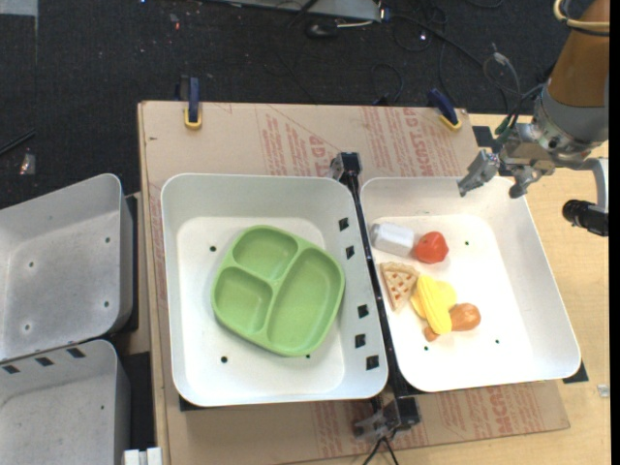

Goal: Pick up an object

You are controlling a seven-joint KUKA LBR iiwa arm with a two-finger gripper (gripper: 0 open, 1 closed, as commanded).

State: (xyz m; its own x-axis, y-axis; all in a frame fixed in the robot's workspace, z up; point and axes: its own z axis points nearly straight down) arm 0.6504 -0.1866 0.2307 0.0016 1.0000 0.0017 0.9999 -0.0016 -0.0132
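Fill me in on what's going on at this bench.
A grey and orange robot arm reaches in from the right to pick something up. Its gripper hangs open over the far rim of the right bin, holding nothing. Lying untouched in that bin are a red tomato, a white block, a pizza slice, a yellow corn cob and an orange piece. The left bin holds a green divided plate.
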